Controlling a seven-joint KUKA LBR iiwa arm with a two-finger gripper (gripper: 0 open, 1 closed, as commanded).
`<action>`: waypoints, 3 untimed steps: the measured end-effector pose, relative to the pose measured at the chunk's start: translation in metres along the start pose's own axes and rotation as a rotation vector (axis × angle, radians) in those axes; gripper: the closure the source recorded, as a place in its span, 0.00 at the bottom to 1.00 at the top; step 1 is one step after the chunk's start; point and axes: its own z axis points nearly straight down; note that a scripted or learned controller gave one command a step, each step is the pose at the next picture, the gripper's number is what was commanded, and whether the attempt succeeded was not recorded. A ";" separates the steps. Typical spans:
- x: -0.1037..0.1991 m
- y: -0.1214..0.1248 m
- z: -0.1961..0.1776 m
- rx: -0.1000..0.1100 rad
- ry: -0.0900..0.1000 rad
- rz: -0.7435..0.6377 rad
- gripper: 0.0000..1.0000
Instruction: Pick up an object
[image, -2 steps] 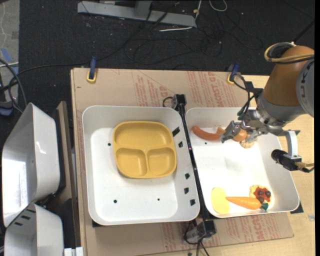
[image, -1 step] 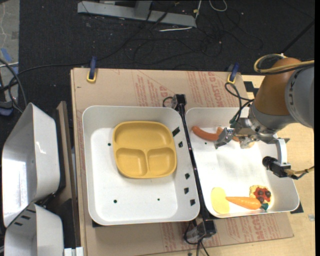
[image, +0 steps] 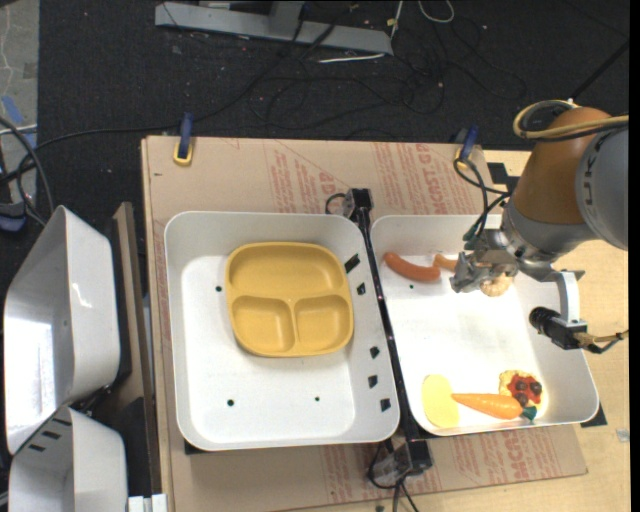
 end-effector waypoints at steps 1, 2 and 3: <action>0.000 0.004 -0.043 -0.004 -0.001 -0.003 1.00; -0.004 0.003 -0.087 -0.004 -0.001 -0.003 1.00; -0.004 0.004 -0.123 -0.004 -0.001 -0.004 1.00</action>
